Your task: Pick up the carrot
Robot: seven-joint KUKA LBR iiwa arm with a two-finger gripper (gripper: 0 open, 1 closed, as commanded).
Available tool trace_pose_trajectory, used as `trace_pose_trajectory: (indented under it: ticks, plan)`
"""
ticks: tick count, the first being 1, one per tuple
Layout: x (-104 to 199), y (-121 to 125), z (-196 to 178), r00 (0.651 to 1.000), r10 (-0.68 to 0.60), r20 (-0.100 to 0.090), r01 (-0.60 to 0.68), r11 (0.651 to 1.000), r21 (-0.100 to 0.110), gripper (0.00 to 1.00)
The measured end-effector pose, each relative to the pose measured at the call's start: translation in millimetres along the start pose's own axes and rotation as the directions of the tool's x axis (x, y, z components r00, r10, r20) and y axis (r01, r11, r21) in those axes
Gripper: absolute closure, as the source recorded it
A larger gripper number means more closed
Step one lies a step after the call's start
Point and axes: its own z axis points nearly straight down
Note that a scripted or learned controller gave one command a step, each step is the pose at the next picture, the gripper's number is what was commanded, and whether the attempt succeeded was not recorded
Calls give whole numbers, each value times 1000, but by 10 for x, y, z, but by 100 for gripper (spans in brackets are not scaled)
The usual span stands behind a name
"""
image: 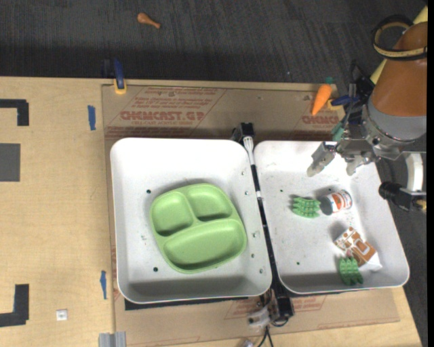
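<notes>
- So the arm [400,81] is coming in from the right side, grey body with the orange band up near the top corner, leaning over the far right corner of the right bin [285,271].
- The gripper [337,161] is hanging above that bin's far end, pointing down, with its two fingers [319,161] spread pretty wide and nothing sitting between them.
- The carrot [321,99] is lying outside the right bin, just past its far rim on the cardboard sheet [169,112], a little orange thing with a green top, tilted with the green end pointing away from the bin.
- It's sitting apart from the gripper, beyond it, and close to the blue clamp [342,101] next to the arm.
- Inside the right bin, nearer than the gripper: a green bristly piece [305,206], a small can-like thing [336,202] touching or just beside it, then an orange-and-white packet [357,247] and a green block [350,270] toward the near right corner.
- Left of the right bin, touching it along the middle seam, the left bin [135,162] is holding a green divided plate [197,226].
- Way off beyond the right bin, over to the left on the dark floor, there's another little orange object [148,20]; can't tell what it is.
</notes>
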Motion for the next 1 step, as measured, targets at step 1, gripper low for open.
trace_pose_trajectory:
  ticks: [1]
  plan:
    - [924, -576, 638, 992, -127, -1, 127, 992, 1, 0]
